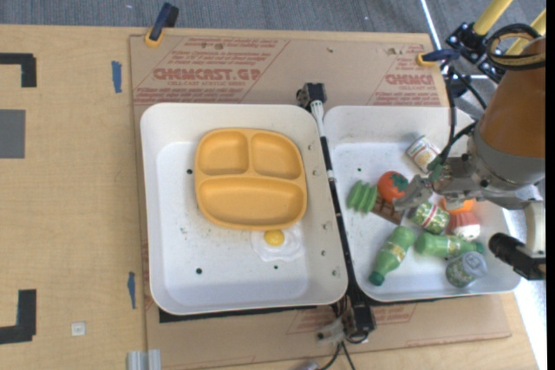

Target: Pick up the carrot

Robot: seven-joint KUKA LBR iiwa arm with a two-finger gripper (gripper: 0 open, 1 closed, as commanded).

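Hand [422, 186] sat low in right bin [364, 127] among toy food — grip hidden, cannot tell. Carrot [462, 206] just beside it. Cardboard [208, 65] read "CHEMCAST GP".

Arm [519, 121]: broad orange band above a grey wrist housing, black cables looped alongside, small metallic gripper [431, 184] fittings.

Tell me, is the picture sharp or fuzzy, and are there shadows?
In the camera view the light is soft and even; the yellow divided plate looks sharp with a faint shadow; the toy pile by the gripper is small and harder to read.
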